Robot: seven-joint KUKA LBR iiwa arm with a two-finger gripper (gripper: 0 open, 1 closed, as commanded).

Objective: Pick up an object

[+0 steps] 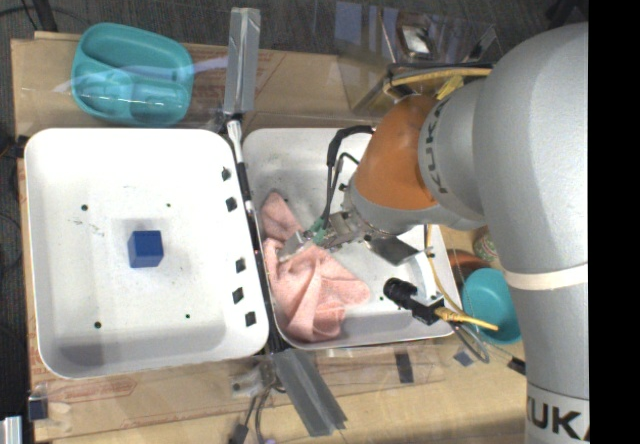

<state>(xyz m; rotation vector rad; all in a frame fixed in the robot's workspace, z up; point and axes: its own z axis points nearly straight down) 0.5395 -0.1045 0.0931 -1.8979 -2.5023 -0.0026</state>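
Camera view, gripper [312,237] down on pink cloth [310,282], right bin [300,147], grip state unclear

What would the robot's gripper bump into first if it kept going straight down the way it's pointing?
Most likely the pink cloth in the right bin. The gripper sits right over the crumpled fabric, perhaps already touching it, though one slanted view leaves depth uncertain.

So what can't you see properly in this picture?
- Pincer: too small and cluttered in the camera view to tell whether it grips the pink cloth.
- Right bin: the grey arm covers its right part.
- Teal bowl: partly hidden behind the arm.
- Blue cube in the left bin: plain to see, but too small for detail.
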